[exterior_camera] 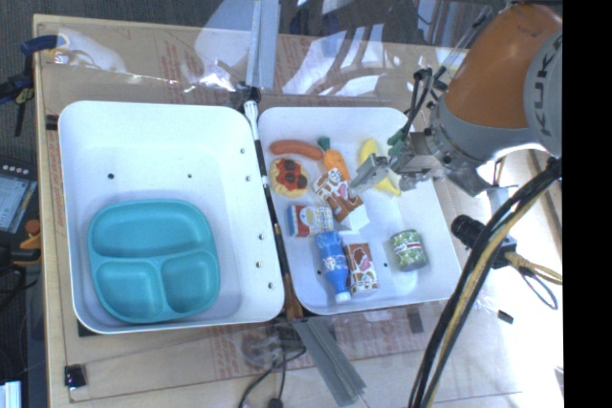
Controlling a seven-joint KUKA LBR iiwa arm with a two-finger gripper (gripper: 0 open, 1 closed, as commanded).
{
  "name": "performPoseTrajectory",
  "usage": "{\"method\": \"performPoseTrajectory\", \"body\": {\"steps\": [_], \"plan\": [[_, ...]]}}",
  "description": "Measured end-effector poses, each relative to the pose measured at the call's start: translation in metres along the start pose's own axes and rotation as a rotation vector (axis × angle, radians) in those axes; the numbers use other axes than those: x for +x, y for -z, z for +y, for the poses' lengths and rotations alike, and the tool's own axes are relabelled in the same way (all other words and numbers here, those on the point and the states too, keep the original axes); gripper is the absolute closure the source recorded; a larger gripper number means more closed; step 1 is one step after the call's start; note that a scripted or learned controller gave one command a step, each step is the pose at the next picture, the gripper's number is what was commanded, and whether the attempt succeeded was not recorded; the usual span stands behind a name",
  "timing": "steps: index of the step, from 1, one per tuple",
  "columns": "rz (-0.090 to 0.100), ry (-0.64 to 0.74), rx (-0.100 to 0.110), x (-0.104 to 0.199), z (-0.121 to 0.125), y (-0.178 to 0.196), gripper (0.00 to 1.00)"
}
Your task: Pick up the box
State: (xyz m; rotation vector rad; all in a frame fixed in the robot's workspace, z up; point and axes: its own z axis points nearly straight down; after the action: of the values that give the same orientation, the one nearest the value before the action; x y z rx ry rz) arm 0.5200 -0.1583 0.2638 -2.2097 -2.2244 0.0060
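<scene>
Camera view. Nearest the lens, at the near edge of the right bin (421, 296), stand a blue bottle (333, 266) and a small brown carton (361, 267), side by side; a green-labelled can (408, 249) lies just right of them. The box (338, 192), patterned red and white, sits near the bin's middle, tilted. My gripper (368, 173) hangs over the box's right end, close above it; whether it is parted or closed I cannot tell. Toward the far edge lie a sausage (297, 148), a carrot (332, 158), a banana (371, 151) and a pizza slice (290, 176). The left bin (143, 124) carries a teal divided tray (153, 259) in its near left corner.
</scene>
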Motion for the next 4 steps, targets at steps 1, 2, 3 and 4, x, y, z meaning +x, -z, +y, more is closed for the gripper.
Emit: {"method": "performPoseTrajectory", "body": {"steps": [1, 2, 3, 4], "plan": [[0.000, 0.312, -0.001, -0.011, 0.043, -0.112, 0.00], [-0.015, 0.385, -0.027, 0.010, 0.095, -0.159, 0.00], [-0.020, 0.470, -0.023, 0.049, 0.013, -0.147, 0.00], [-0.024, 0.628, -0.040, 0.034, -0.030, -0.160, 0.00]]}}
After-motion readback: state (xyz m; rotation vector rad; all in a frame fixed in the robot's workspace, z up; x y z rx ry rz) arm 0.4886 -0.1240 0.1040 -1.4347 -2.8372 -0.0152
